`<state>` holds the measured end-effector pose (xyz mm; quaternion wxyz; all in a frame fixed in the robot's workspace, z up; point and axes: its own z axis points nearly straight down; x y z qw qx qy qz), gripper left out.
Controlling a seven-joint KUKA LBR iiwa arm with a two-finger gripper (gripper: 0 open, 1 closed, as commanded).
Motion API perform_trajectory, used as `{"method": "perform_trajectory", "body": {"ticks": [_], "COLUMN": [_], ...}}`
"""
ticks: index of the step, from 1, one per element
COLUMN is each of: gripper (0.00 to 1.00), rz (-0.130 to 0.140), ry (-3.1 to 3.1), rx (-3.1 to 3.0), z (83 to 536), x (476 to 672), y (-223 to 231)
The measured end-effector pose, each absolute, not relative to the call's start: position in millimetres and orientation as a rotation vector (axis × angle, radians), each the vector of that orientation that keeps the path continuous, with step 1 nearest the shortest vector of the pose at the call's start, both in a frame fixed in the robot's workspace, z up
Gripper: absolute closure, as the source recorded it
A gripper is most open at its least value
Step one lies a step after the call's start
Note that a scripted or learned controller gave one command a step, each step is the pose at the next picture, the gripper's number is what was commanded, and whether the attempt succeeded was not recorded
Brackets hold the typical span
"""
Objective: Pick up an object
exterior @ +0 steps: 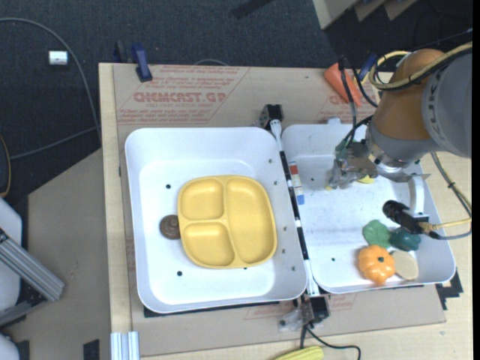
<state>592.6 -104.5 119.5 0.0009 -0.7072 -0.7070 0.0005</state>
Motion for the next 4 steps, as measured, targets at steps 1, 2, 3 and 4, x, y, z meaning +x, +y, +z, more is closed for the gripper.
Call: {"method": "perform_trajectory", "body": {"ticks": [1,2,3,4], "gripper": [1.00,1.00,0.00,0.00], "rz": [0.003,-0.003,-0.001,0.002], "ry": [-2.218,-2.225,-2.223,-2.222], "rx": [-2.222,-2.221,-2.221,-2.222], "z": [99.1,148.8,147.9,84.0], "x": [563.4,630.7,630.0,648.1], "y": [-145.7,-109.0,-109.6,-143.4]}}
